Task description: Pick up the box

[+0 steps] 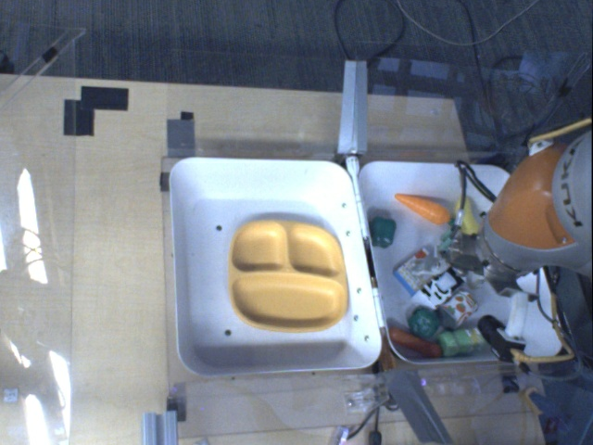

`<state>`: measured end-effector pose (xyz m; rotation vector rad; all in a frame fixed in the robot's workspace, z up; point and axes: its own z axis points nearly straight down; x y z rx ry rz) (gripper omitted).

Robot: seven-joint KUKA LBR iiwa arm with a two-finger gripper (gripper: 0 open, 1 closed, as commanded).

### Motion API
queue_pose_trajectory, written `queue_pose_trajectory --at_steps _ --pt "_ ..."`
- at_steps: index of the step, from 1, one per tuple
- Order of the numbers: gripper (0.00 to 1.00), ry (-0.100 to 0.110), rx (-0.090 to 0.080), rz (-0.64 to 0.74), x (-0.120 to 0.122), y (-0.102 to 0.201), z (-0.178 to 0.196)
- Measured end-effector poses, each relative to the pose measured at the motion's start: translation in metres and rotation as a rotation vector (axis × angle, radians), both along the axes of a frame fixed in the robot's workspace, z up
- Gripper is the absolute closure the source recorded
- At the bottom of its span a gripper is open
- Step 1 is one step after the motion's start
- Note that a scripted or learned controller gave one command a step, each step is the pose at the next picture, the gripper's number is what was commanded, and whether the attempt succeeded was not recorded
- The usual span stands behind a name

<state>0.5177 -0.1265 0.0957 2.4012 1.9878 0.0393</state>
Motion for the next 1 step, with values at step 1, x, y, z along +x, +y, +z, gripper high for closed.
queue_pose_trajectory --at_steps 1 --pt "0.0 0.015 0.009 -0.303 0.0576 0.0327 -0.0033"
